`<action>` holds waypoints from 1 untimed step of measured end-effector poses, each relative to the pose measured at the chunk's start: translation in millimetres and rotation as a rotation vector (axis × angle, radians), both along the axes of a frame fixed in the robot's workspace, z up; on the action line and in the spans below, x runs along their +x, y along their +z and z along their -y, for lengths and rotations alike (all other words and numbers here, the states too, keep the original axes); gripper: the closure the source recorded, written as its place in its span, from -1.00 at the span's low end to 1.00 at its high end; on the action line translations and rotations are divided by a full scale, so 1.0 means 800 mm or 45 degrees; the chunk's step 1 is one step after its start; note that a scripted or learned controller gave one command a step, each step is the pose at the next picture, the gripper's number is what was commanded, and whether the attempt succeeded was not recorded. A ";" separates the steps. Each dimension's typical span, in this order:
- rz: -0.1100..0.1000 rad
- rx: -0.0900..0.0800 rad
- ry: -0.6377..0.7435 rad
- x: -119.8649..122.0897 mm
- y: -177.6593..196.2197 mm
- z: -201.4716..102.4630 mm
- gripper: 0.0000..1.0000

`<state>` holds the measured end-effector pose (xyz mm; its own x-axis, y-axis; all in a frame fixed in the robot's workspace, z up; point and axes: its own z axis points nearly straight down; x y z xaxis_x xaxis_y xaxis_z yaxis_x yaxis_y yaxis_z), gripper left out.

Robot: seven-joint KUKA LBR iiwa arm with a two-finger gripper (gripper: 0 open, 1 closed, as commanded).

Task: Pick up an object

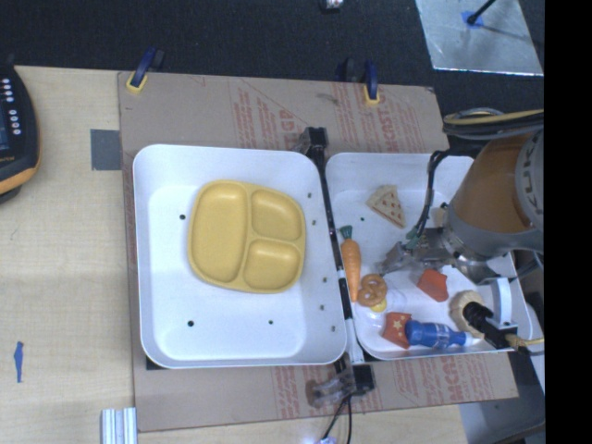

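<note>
Gripper (pixel 404 253) hangs inside the right white bin (pixel 356 178), fingers' state impossible to tell; orange plastic carrot (pixel 351 260) at its nine o'clock, red block (pixel 432 284) at four.

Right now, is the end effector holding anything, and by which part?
Cannot be told: the end effector sits low in the right white bin, beside the small red block, with nothing visibly between its fingers.

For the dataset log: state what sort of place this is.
Likely a robot lab test bench: two white bins clamped on cardboard, toy food such as a carrot and a yellow divided plate, and a robot arm.
</note>
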<state>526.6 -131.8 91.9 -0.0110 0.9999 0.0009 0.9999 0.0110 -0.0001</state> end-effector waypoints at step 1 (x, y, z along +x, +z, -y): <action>-0.007 0.001 -0.014 -0.059 0.000 0.040 -1.00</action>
